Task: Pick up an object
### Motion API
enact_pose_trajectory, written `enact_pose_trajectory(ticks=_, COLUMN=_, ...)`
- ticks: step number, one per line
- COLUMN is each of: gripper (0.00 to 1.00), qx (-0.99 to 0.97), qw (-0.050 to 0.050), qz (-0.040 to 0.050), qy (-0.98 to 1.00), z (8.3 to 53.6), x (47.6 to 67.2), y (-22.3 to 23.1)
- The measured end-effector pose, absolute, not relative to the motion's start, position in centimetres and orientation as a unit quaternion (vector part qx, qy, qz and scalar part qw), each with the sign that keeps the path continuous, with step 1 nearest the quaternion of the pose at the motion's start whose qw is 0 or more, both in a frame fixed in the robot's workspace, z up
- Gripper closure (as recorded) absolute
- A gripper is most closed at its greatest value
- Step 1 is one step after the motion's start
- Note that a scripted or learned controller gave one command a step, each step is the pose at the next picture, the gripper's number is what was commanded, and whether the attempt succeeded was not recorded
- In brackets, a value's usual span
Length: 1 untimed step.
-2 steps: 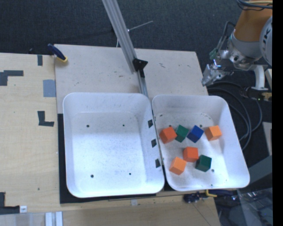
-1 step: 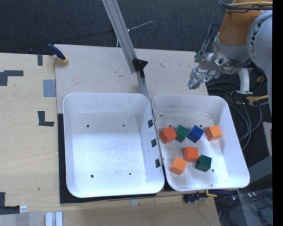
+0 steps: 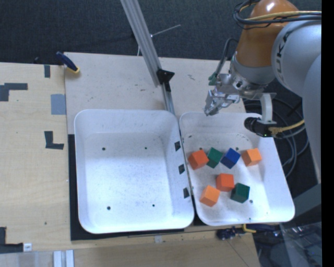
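Approach step: hand (image 3: 213, 108) hangs over the right bin's (image 3: 271, 208) far rim with nothing in it, can't tell if it's apart or together, while the blocks sit mid-bin, so next it must pick one, say the orange cube (image 3: 198, 159), and descend.

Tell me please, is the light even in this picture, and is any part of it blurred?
Camera view: light is soft and even, blocks cast only faint shadows on the right bin; the claw looks slightly blurred; a glare spot sits on the orange band.
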State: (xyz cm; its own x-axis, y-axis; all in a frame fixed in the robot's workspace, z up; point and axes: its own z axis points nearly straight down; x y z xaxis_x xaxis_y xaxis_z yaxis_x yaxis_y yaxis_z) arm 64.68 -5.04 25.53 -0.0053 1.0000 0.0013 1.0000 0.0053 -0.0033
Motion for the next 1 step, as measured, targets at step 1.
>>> enact_pose_trajectory(ticks=1, gripper=1.0, qx=-0.705, qw=0.002, qz=0.0014, qy=-0.709, z=24.06, x=62.78, y=-0.85)
